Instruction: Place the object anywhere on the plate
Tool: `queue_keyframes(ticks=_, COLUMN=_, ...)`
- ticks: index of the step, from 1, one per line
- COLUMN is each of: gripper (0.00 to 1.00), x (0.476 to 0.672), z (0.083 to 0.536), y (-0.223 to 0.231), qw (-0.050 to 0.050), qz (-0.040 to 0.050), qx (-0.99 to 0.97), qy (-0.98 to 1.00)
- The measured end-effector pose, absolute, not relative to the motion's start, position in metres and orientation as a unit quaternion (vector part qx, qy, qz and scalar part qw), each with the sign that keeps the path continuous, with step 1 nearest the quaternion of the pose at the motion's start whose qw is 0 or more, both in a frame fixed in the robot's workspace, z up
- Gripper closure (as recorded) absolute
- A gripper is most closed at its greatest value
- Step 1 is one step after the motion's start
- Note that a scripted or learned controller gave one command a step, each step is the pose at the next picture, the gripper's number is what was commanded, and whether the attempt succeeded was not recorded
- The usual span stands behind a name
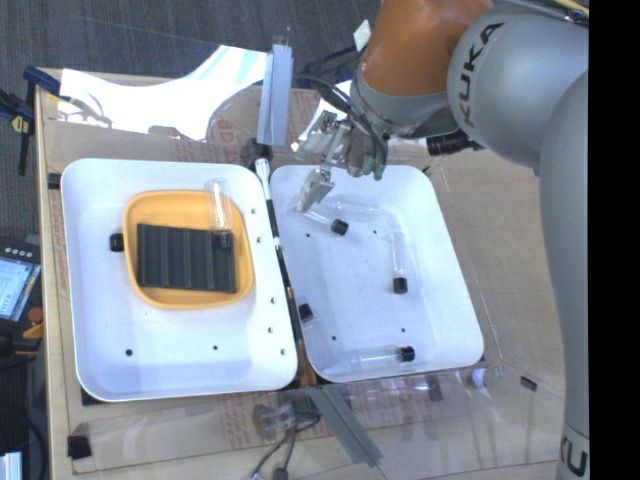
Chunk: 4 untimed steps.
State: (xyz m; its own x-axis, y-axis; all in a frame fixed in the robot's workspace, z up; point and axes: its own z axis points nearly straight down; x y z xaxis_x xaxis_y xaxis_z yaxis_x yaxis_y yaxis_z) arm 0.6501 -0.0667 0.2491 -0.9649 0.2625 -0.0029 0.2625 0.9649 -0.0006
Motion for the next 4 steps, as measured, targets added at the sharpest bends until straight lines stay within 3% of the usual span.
queue_keyframes(ticks=1, gripper=0.0, x=0.641, z=0.251, y=-0.05, qw=-0.001, qz=-0.0002, qx=0.108, qy=0.994)
queue_keyframes(ticks=2, gripper=0.0, x=0.648, z=0.25, y=-0.076, qw=0.002, qz=-0.0003, qx=0.094, qy=0.996)
queue_keyframes(ticks=4, gripper=0.0, x=0.65, z=0.247, y=-0.068, qw=0.001, qz=-0.0001, qx=0.083, qy=0.997)
